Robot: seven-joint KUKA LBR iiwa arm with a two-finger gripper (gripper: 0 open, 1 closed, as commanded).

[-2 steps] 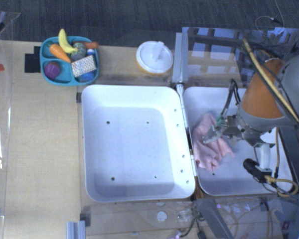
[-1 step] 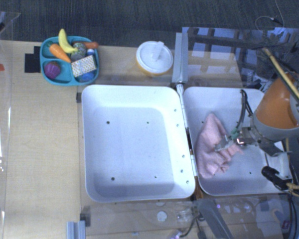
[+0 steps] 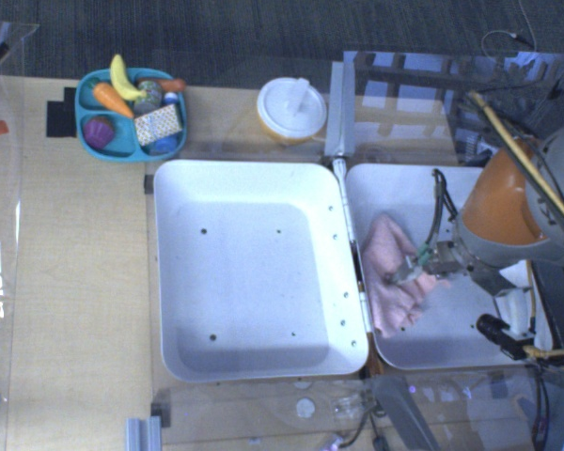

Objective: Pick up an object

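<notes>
pink cloth [image 3: 393, 272] lies crumpled in right bin [image 3: 470, 350], against its left wall. gripper [image 3: 409, 272] sits low over cloth's right edge, at or on the fabric; you cannot tell how far its jaws are parted or whether any cloth is between them. judge cloth light, soft, limp, not fragile; it will sag and drape when lifted. you should pinch a raised fold near its middle, not a flat edge. left bin [image 3: 179, 252] alongside.
</notes>
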